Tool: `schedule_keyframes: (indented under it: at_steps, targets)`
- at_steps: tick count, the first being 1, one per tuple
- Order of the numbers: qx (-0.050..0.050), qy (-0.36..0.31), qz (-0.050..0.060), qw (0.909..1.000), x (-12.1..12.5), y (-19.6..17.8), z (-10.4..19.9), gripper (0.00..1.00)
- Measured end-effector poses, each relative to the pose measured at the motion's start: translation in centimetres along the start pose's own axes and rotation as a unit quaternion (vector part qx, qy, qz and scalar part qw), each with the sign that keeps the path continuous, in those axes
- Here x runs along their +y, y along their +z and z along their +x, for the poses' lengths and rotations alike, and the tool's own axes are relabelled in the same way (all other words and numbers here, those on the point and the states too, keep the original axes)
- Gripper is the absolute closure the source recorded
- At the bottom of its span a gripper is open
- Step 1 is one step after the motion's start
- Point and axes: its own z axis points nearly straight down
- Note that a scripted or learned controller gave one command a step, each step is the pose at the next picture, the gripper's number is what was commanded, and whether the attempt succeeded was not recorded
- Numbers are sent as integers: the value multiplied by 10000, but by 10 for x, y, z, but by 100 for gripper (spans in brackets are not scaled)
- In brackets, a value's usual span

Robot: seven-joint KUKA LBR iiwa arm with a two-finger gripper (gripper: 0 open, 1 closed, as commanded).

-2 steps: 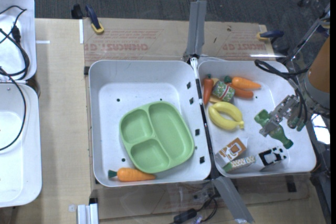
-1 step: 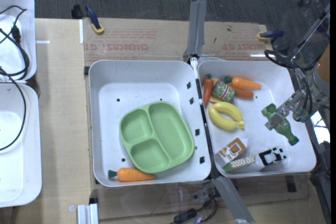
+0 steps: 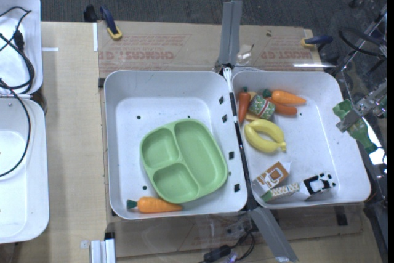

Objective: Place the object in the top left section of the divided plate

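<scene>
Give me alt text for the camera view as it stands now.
A green divided plate lies in the left bin with a carrot beside its lower edge. The right bin holds a banana, two carrots, a strawberry and two small cartons. The hand is at that bin's right rim.

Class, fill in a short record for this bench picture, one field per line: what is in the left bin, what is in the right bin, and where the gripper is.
left bin: green divided plate, nothing in its sections; toy carrot beside it at the near wall
right bin: toy carrots, strawberry, bananas, small carton, black-and-white box
gripper: at the right bin's right rim, holding nothing visible
</scene>
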Motion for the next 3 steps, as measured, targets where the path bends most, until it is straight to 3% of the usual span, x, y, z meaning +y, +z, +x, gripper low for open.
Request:
schedule_keyframes:
  at_steps: [1,2,3]
  targets:
    - [11,-958,0,9954,-7,126,-9,100]
    - [-2,-1372,-6,9905,-17,82,-24,100]
    - [11,-2500,-5,9682,23,139,35,100]
